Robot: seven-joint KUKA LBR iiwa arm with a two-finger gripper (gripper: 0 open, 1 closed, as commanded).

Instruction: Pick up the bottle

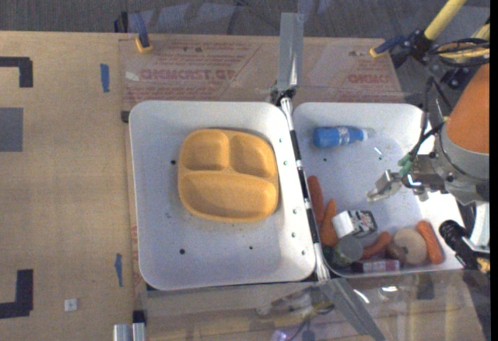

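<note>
A blue bottle [338, 135] with a white cap end lies on its side near the far edge of the right bin [389, 117], its cap pointing right. My gripper [384, 188] hangs over the bare middle of that bin, to the right of the bottle and nearer the camera. It stays well apart from the bottle, and nothing is seen in it. The arm's orange band [473, 125] fills the right side above the wrist.
The left bin [156, 207] holds a yellow divided tray [228, 174]. Along the right bin's near side lie orange carrot-like pieces [315, 195], a small white and black box [355, 222], a beige round lump [408, 245] and another orange piece [430, 242].
</note>
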